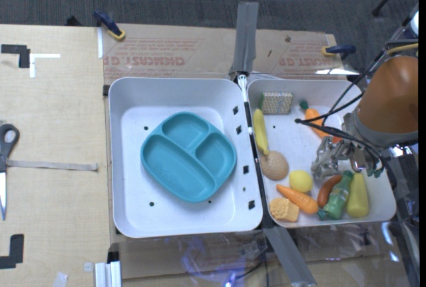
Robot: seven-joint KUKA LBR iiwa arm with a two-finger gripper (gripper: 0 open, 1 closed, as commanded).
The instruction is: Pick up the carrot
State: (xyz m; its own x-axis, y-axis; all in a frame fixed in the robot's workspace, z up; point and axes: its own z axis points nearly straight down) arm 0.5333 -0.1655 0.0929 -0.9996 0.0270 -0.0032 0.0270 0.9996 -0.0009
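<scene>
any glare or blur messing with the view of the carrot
In the camera view the carrot is sharp and evenly lit, free of glare; the end effector looks cluttered and slightly soft; bluish reflections sit on the bench edge below the bins.

A blue divided plate point(189, 156) lies in the left bin point(120, 166). The right bin point(286, 84) holds a banana point(259, 131) along its left wall, a round brown bun point(273, 164) just below it, a lemon point(301, 180), a corn piece point(285, 210) at the front, a green bottle point(338, 198), a yellow pear-like fruit point(358, 195) and a speckled sponge block point(276, 103) at the back. Scissors point(5, 146) lie on the worktop point(53, 212) at the far left. Two clamps point(108, 23) grip the cardboard point(173, 56) behind the bins.
</scene>
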